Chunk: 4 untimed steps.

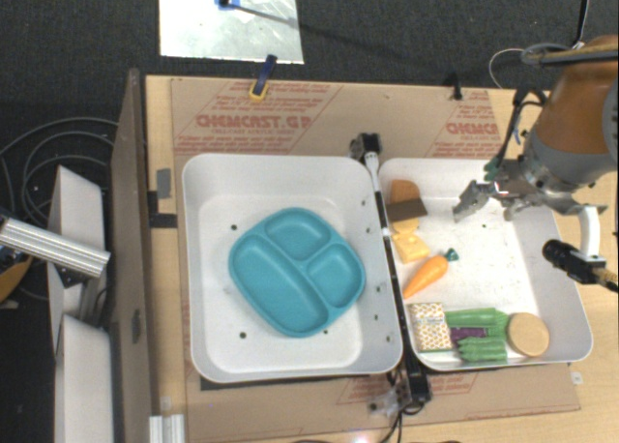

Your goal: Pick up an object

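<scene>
Right white bin (pixel 571 335), toy carrot (pixel 426 275) down-left of spread, unladen jaws (pixel 481 201), well apart.

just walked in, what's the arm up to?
The arm's tool hovers over the upper part of the right bin, with nothing between its fingers. Toy food lies below it in that bin: bread, cheese, a carrot and a cookie. The left bin holds a blue divided plate.
</scene>
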Each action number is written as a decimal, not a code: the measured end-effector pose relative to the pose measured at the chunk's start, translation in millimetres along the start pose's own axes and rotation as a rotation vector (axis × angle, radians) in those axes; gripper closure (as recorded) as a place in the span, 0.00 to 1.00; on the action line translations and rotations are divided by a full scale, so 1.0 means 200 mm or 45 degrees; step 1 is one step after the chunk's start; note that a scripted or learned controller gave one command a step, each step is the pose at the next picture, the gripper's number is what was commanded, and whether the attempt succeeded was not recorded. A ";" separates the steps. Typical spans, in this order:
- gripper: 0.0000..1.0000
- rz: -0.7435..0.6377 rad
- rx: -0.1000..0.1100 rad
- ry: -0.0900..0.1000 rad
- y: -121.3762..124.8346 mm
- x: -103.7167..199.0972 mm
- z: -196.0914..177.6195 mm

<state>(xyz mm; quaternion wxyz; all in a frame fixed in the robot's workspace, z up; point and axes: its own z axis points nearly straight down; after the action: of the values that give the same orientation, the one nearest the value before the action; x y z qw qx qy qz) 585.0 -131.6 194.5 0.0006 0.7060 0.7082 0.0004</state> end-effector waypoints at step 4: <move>1.00 0.001 0.026 0.004 0.41 0.19 0.49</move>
<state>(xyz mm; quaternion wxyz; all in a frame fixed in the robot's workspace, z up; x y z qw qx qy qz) 666.2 -92.7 96.2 -0.0079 0.7062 0.7080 -0.0058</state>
